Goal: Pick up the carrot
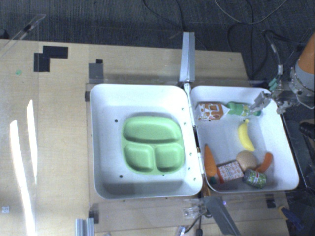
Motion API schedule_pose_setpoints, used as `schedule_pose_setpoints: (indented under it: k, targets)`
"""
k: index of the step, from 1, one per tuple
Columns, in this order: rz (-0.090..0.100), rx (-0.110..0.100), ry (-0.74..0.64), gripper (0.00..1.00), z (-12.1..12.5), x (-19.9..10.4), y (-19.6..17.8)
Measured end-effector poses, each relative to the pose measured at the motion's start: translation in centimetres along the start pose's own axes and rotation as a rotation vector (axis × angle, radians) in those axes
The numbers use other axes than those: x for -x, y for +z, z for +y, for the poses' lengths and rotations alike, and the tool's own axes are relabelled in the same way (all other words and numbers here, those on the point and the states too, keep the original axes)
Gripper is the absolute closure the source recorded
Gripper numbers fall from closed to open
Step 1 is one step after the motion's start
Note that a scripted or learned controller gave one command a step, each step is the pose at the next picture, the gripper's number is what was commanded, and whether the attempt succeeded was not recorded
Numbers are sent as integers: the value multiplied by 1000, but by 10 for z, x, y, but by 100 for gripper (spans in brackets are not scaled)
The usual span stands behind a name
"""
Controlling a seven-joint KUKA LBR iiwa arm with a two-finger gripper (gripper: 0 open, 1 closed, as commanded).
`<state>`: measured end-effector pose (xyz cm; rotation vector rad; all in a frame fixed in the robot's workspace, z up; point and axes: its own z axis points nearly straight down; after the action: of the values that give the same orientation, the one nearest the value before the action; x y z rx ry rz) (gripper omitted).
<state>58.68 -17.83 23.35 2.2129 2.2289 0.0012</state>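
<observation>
**Carrot lies untouched at the near left of the right bin**

On the counter [59, 146] sit two shallow white bins side by side. The left bin [106, 132] holds one green tray [153, 143] with three compartments, set near its middle. The right bin [283, 146] holds eight small things. One carrot [209, 161] lies along the bin's left wall toward the near corner, its thick end nearest the front rim and its tip pointing toward the far edge. Just beside its thick end is one red and white box [230, 171], touching or nearly touching it. Next to that box come one tan round piece [247, 160], one green can [255, 178] by the front rim, and one reddish sausage-shaped piece [265, 162]. One yellow banana [245, 135] lies near the bin's middle. Along the far edge are one orange and white carton [211, 111] and one green packet [239, 109].

The arm [306, 68] reaches in at the right bin's far right corner. Its claw [267, 100] hangs above that corner, well apart from the carrot; whether it is apart or together cannot be told.
</observation>
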Motion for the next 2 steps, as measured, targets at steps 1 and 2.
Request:
schedule_pose_setpoints:
  k: [1,2]
  targets:
    - [0,3,-417,0,-31,-62,97]
    - [-4,10,-308,0,-68,-72,-184]
